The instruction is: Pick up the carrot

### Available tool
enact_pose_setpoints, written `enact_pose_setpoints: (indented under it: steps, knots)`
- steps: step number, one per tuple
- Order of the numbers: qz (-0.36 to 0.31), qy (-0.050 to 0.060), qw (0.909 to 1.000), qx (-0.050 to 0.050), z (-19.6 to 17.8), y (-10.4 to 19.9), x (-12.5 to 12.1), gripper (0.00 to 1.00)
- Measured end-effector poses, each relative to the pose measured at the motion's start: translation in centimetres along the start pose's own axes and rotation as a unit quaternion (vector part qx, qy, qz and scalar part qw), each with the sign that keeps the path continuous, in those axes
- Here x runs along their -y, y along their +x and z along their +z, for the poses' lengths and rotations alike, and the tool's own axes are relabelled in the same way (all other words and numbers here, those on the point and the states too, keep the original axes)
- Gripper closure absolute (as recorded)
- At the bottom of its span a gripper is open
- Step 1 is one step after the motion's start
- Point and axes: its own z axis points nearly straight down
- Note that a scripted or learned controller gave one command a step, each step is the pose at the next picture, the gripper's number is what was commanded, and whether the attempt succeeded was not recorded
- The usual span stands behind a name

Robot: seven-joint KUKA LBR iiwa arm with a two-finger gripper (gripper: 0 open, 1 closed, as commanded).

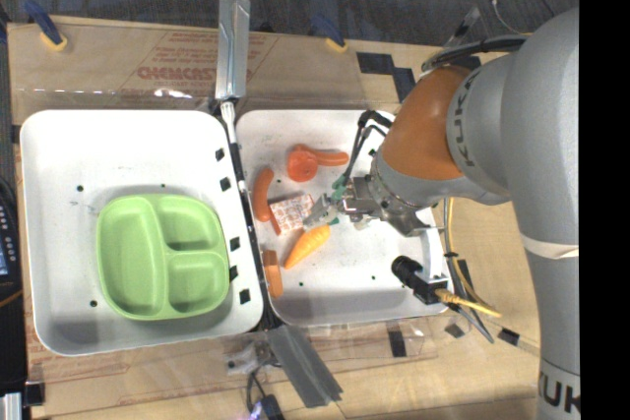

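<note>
The tool sits just above the carrot; I cannot tell its grip. A wrapped snack lies beside them.

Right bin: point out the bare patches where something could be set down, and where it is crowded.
In the right bin, bare floor lies along the near edge below the carrot, and in the far left corner above the orange scoop. The middle is crowded: scoop, sausage, wrapped packet, carrot and tool sit close together. The left bin has open floor around the green divided plate.
</note>
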Motion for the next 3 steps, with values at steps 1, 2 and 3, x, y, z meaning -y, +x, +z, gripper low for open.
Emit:
enact_pose_setpoints:
  steps: [1, 2, 3]
  knots:
    - [0.050, -0.002, 0.9987, 0.000, 3.8, 3.7, 3.2, 0.00]
    - [0.049, -0.001, 0.9988, 0.000, 2.9, 3.6, 3.2, 1.00]
    - [-0.019, -0.002, 0.9998, 0.000, -6.3, 11.0, -0.2, 1.00]
